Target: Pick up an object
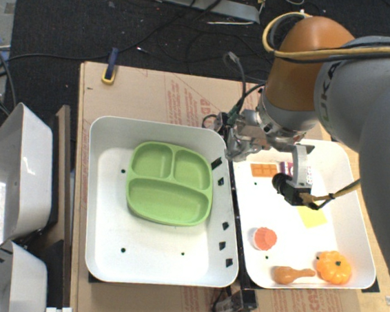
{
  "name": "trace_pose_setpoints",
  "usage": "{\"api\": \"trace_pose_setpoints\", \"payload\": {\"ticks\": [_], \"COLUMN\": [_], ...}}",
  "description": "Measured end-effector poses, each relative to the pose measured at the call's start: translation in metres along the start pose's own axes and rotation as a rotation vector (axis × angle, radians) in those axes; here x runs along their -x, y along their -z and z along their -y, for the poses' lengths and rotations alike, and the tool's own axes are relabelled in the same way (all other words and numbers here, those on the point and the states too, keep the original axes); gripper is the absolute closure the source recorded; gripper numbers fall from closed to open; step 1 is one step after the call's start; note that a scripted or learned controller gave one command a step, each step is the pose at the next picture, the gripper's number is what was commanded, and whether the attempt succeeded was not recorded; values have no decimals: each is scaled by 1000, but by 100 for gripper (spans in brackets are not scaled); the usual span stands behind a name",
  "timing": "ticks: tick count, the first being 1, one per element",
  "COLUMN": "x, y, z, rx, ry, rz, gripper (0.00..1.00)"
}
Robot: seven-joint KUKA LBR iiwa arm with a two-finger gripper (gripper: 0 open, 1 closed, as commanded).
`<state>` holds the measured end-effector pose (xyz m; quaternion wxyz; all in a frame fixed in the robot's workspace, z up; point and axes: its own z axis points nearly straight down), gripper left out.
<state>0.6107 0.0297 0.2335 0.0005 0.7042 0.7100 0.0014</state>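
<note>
Left bin point(103, 239), right bin point(353, 231) on brown bench point(153, 92)

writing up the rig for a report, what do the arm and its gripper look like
The arm is thick, smooth and grey, with rounded links and some dark lettering near the wrist. Above the wrist sits a glossy orange band, rounded like a dome, with a pale yellow cable looped over it. Below it, the gripper is a small silvery metal assembly with thin dark wires around it.

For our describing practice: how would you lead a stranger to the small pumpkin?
Find the white bin on the view's right. In its near right corner the pumpkin sits beside a tan drumstick-shaped toy. It alone is plump and bright orange.
</note>
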Motion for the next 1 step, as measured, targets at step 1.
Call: {"api": "trace_pose_setpoints", "payload": {"ticks": [1], "x": [-59], "y": [3], "z": [-13], "rx": [0], "ry": [1], "rz": [0], "gripper": [100]}}
